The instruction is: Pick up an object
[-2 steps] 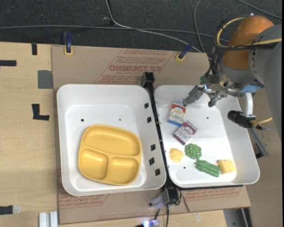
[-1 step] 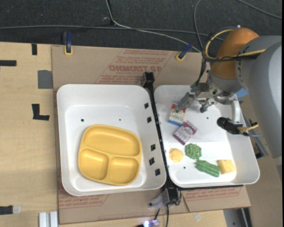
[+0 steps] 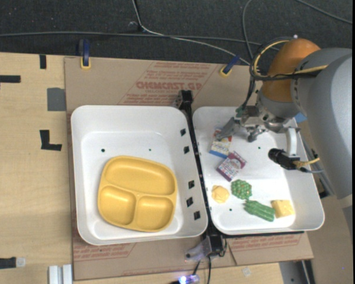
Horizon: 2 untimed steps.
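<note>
My gripper [image 3: 235,135] hangs over the back left part of the right bin [image 3: 302,220], its jaws open with nothing between them. One grey finger [image 3: 226,131] slants down toward a small blue and white box [image 3: 219,148] just below its tip. A purple packet [image 3: 231,165] lies in front of that box. Toward the bin's front lie a round green piece [image 3: 241,188], a small yellow lump [image 3: 220,194], a long green piece [image 3: 259,210] and a yellow block [image 3: 282,207].
The left bin [image 3: 86,135] holds a yellow divided plate [image 3: 137,193]. A black divider [image 3: 192,158] runs between the bins. The grey arm [image 3: 331,117] covers the right bin's right side, and a black cable end [image 3: 282,157] sticks out beside it.
</note>
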### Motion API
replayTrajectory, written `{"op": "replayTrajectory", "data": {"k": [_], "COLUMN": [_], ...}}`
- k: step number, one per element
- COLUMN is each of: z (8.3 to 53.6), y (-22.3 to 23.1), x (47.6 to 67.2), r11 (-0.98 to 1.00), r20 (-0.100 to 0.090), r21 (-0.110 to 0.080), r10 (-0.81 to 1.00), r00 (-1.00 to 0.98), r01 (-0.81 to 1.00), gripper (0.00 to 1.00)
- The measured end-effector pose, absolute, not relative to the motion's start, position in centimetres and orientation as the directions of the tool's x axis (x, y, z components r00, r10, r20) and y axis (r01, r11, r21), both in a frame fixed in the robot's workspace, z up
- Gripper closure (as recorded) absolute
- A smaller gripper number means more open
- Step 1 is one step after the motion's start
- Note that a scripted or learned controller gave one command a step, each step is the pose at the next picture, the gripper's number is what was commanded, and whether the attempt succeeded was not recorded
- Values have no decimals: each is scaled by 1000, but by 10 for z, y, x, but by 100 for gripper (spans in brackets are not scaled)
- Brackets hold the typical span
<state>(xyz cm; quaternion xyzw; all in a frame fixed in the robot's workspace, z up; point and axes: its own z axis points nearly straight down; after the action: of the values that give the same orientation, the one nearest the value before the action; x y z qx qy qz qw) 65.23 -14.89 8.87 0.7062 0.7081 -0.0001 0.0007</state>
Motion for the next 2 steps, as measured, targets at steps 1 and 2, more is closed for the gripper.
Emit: {"op": "replayTrajectory", "data": {"k": [1,2], "z": [103,165], "y": [-146,-150], "x": [655,661], "r11": [5,2], "r20": [3,-2], "r21": [9,5], "r10": [1000,1000], "r00": [-5,-2], "r01": [1000,1000], "gripper": [100,100]}}
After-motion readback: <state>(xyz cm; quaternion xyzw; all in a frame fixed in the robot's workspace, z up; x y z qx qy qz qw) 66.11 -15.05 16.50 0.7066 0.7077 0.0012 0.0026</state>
